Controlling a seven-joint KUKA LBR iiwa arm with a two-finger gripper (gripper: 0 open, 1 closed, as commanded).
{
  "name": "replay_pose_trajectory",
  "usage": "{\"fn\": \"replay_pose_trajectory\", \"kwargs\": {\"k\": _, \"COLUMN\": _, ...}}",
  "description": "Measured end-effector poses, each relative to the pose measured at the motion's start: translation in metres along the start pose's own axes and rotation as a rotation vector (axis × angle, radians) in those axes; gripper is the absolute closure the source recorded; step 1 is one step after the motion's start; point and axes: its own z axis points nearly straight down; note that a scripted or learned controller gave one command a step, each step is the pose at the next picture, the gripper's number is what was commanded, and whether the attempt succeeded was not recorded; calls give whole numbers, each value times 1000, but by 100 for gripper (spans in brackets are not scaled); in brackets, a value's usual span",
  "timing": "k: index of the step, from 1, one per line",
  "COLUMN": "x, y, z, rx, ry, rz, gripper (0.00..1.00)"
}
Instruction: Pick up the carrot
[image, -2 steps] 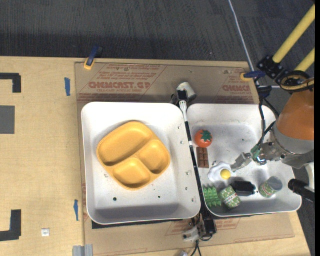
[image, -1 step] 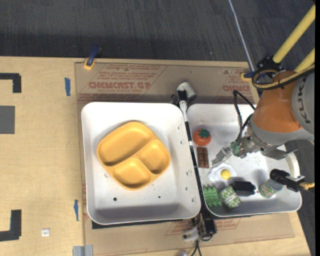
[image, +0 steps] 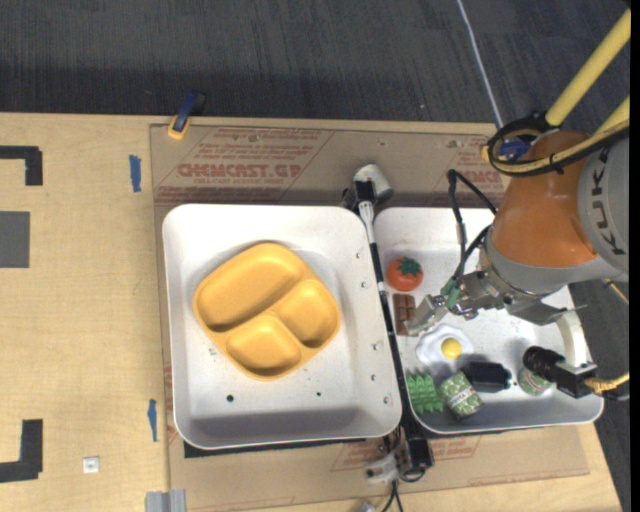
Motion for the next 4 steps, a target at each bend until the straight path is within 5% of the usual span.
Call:
{"fn": "replay_pose_trajectory", "kwargs": {"k": 1, "x": 48, "y": -22, "z": 0, "rx": 3, "ry": 2, "rz": -118, "gripper": 0}}
{"fn": "replay_pose_trajectory", "kwargs": {"k": 2, "x": 47, "y": -21, "z": -10, "rx": 0, "ry": 0, "rz": -118, "gripper": 100}}
{"fn": "replay_pose_trajectory", "kwargs": {"k": 3, "x": 0, "y": -33, "z": -32, "rx": -1, "ry": -2, "rz": 32, "gripper": 100}}
{"fn": "replay_pose_trajectory", "kwargs": {"k": 4, "x": 7, "y": -33, "z": -3, "rx": 4, "ry": 1, "rz": 260, "gripper": 100}}
